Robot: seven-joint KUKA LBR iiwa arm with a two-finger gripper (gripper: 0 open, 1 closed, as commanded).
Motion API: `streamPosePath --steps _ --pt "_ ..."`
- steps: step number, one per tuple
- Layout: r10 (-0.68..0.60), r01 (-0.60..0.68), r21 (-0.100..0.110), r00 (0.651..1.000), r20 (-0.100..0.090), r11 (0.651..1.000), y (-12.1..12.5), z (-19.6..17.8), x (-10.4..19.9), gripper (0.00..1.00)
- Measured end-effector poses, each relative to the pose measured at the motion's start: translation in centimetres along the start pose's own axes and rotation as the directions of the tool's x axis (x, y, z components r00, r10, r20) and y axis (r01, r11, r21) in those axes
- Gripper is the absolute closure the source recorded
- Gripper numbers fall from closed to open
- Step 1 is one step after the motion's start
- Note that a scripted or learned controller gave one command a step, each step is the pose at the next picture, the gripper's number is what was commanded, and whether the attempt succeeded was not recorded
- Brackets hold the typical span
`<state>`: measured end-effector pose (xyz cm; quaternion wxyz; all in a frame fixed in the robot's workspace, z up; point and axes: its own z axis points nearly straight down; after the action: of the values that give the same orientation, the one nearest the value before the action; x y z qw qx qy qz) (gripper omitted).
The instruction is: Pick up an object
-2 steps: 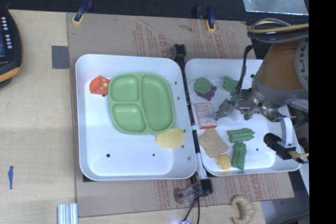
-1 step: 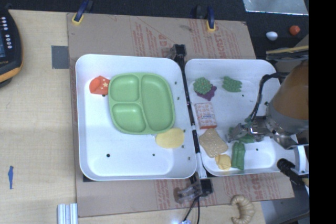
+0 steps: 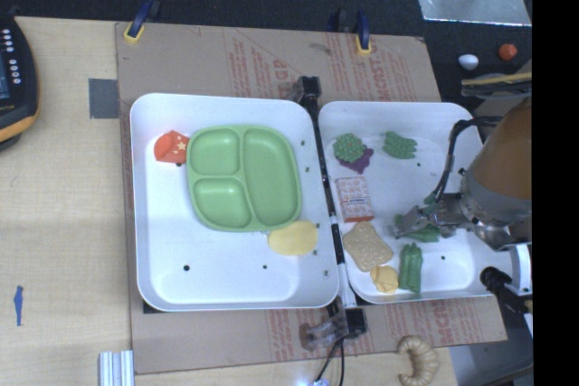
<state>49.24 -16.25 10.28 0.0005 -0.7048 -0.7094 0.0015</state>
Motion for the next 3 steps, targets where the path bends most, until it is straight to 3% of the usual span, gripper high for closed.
streamPosePath --steps 1,2,3 --pt "-0.003 0.003 -0.011 1.0 -0.001 1.0 8.3 -5.2 3.8 1.0" --pt "-0.005 0.005 -0.011 1.0 -0.004 1.0 15.7 -9.3 10.7 1.0" --pt "0.001 -0.001 0.001 1.0 -0.001 1.0 15.3 -9.0 10.1 0.0"
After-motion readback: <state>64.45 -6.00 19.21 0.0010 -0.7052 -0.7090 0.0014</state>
